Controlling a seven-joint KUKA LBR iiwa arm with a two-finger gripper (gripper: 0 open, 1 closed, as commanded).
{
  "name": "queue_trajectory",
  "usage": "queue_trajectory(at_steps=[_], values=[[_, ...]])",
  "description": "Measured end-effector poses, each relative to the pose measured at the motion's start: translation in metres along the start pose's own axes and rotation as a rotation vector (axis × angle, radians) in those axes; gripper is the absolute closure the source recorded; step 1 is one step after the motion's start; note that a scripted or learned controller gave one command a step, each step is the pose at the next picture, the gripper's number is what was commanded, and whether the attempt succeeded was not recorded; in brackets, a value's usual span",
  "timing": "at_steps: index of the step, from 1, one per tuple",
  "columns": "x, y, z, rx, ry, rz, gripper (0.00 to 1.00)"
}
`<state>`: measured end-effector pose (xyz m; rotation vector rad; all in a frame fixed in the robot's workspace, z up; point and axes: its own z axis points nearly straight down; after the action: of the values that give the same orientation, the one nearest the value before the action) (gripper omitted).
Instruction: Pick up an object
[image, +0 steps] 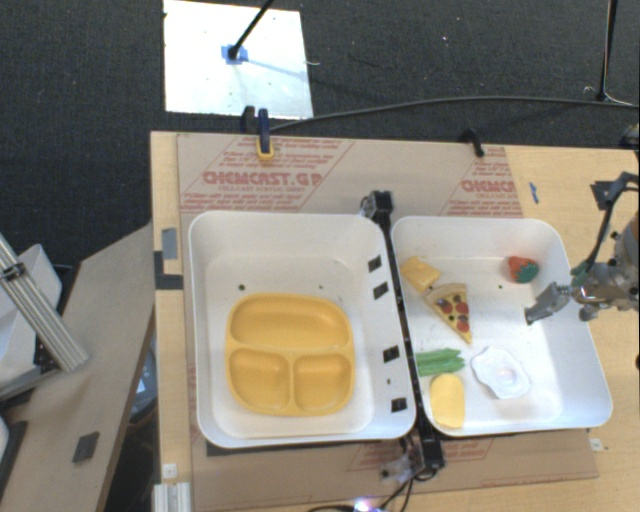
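A: What's in the left bin (205, 300)?
B: A yellow divided plate (290, 352), lying flat.
A: And the right bin (585, 350)?
B: Toy food. A yellow wedge (419, 272) by the divider, a pizza slice (451, 308) with its tip pointing toward the near right, a green bean pod (439, 361) lying crosswise, a yellow oval piece (447, 400), a fried egg (500, 373), a strawberry (522, 268).
A: The gripper (545, 303)?
B: Over the right bin's right side, near the strawberry, holding nothing visible. Whether the jaws are apart, I cannot tell.

yellow divided tray (290, 353) in left bin (205, 330) | clamp (262, 134) at board's far edge | white sheet (200, 60) on floor
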<state>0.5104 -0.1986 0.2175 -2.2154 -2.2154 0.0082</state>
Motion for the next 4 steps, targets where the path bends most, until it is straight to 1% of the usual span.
queue_trajectory(at_steps=[1,2,3,4], values=[[0.001,0.003,-0.006,-0.011,-0.003,-0.004,0.0],[0.01,0.004,0.052,-0.007,-0.001,-0.002,0.0],[0.009,0.005,0.115,-0.007,-0.001,-0.001,0.0],[0.009,0.007,0.133,-0.012,-0.002,0.0,0.0]])
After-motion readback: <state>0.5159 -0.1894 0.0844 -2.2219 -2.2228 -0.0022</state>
